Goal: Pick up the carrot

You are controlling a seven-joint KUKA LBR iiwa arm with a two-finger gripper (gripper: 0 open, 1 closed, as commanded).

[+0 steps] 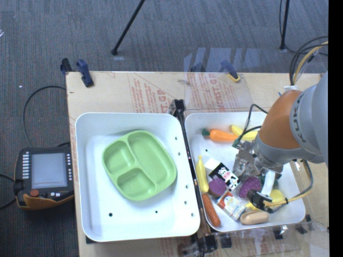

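Near the back wall of the right bin [298, 210] lies the carrot [222, 135], orange with a green tip. Forward of the carrot, the gripper [247, 167] hangs low over a purple toy [250, 186]; its grasp cannot be made out.

A fat, round grey arm [316, 122] is seen, with a wide orange band [281, 123] wrapped around it. Thin black and yellow cables [305, 55] are looped above it. A small dark tool [247, 162] is fixed below.
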